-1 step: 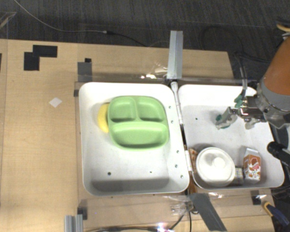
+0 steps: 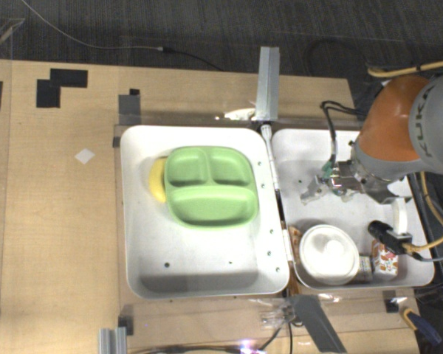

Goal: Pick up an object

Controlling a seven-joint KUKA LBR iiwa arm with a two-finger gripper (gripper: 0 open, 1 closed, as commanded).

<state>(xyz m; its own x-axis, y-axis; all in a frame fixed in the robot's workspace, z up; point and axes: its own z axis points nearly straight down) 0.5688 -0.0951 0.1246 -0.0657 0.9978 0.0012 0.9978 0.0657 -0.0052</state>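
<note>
- The gripper (image 2: pixel 319 188) is hanging over the right bin (image 2: pixel 303 150); whether it is grasping anything, I cannot tell.
- A white bowl (image 2: pixel 328 253) is sitting at its 6 o'clock.
- A green tray (image 2: pixel 210 186) is lying in the left bin (image 2: pixel 144 220), at 9 o'clock.

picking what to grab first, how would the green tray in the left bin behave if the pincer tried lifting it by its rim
The green tray looks like moulded plastic with three compartments, so probably stiff and light for its size. It is wide and flat, so a rim grip would likely let it tilt or slip. It partly covers a yellow thing, which may shift if the tray is dragged.
</note>
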